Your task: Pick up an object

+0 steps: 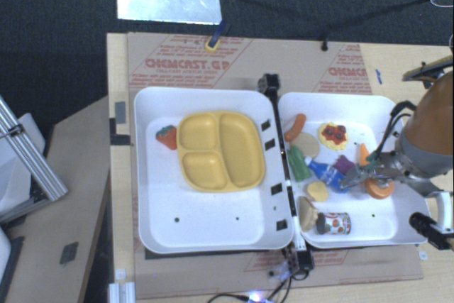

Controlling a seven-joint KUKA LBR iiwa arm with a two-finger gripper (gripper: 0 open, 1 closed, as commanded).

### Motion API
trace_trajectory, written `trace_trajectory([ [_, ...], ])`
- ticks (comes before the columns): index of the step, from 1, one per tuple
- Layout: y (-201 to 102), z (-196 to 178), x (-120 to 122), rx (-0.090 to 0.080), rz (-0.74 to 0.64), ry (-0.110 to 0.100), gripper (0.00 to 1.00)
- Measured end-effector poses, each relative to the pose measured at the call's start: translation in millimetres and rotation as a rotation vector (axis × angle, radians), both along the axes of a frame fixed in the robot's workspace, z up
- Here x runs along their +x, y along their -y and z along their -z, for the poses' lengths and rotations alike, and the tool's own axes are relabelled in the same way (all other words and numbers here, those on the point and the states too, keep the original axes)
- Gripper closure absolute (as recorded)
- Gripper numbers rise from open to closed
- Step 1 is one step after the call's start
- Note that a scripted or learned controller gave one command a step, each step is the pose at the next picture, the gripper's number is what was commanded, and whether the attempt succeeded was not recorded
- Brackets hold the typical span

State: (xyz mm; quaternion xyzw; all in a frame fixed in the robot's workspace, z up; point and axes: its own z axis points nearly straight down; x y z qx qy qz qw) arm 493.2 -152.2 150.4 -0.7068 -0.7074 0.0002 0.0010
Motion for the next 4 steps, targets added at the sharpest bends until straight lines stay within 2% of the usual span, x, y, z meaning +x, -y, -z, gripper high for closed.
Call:
trace_trajectory([
  [1, 3, 42, 5, -0.007, -0.001, 0.017, 0.00],
  [2, 4, 47, 8, -0.010, -0.001, 0.022, 0.00],
  [3, 6, 35, 9, -0.015, 0.000, 0.029, 1.00],
  [4, 1, -27, 15, -0.003, -0.004, 0.008, 1.00],
])
